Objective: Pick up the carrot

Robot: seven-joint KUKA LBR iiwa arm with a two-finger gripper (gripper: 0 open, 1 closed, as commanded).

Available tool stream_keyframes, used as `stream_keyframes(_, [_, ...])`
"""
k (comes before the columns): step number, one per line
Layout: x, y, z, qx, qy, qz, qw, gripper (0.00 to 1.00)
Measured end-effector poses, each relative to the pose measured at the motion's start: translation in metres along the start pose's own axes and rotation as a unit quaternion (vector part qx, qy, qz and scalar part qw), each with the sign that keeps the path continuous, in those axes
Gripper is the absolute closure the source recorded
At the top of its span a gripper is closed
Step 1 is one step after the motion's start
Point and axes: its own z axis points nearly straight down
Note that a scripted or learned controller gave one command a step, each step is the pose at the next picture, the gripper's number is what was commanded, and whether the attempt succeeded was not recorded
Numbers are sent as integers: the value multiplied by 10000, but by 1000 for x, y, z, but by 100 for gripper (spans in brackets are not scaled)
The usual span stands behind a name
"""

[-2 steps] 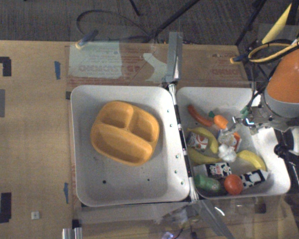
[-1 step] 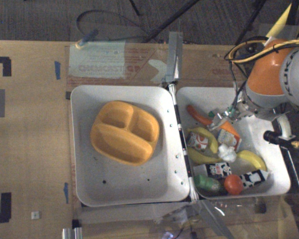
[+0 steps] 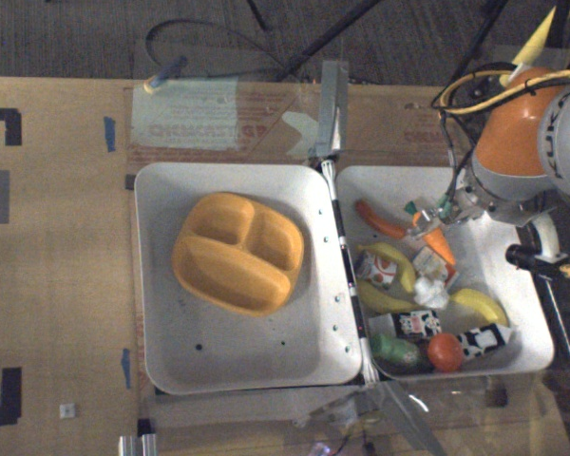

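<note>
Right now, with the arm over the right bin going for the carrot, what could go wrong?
1. The carrot lies near the bin's back-left corner, close to the divider wall, so the claw may bump the wall when it closes in.
2. The claw hovers over an orange wedge-shaped piece, similar in colour, and could grab that instead.
3. The bin is crowded: bananas and a small carton lie just below the carrot, so a low approach might shove them.

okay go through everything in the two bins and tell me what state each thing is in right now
gripper: low in the right bin, by the carrots.
long carrot: lying flat, loose.
short carrot: lying just under the gripper.
orange tray: right way up, in the left bin.
bananas: lying loose.
tomato: resting at the bin's near edge.
</note>
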Motion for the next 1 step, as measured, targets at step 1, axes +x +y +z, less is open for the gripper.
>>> stream_keyframes(1, [41,33,-92,40,23,280,9996,100])
